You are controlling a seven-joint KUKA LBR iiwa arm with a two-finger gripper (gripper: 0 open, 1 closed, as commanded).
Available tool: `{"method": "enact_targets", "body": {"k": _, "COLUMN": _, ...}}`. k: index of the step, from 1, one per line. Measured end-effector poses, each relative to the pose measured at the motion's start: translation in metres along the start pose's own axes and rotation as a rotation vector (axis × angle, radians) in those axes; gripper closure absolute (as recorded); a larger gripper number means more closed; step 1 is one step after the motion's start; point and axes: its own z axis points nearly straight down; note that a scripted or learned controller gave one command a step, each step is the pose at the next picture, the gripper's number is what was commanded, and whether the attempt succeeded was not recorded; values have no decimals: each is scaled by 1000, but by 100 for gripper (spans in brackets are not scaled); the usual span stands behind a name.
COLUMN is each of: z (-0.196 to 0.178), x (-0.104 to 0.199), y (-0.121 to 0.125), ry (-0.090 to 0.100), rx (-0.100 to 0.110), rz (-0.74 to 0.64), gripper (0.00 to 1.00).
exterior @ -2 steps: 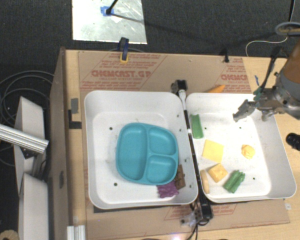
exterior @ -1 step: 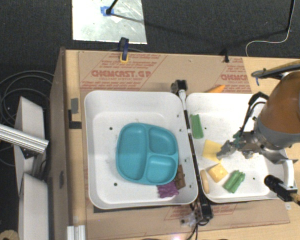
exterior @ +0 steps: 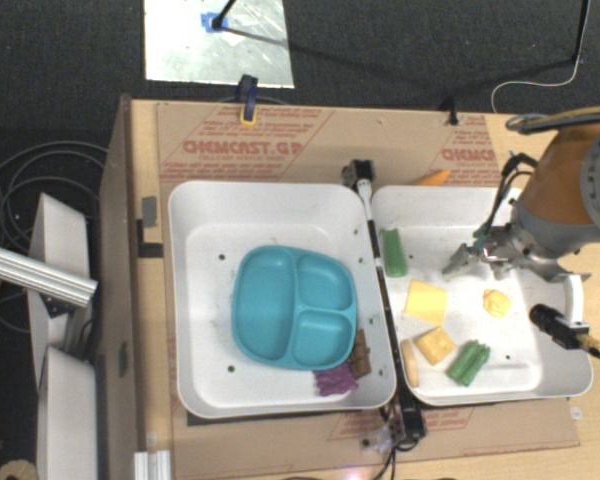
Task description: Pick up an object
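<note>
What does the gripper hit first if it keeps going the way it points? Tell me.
The gripper points toward the view's left, over bare floor of the right bin. Straight on, the green block by the divider looks first, though height is unclear.

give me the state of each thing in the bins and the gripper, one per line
gripper: over the right bin, holding nothing visible
teal divided plate: upright in the left bin
purple piece: against the plate's near edge
green block: lying by the right bin's left wall
yellow wedge: lying flat
green piece: lying tilted
</note>
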Motion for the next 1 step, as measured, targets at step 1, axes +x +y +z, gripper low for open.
{"method": "enact_targets", "body": {"k": 1, "z": 25, "x": 72, "y": -24, "ry": 6, "rx": 8, "rz": -4, "gripper": 0}}
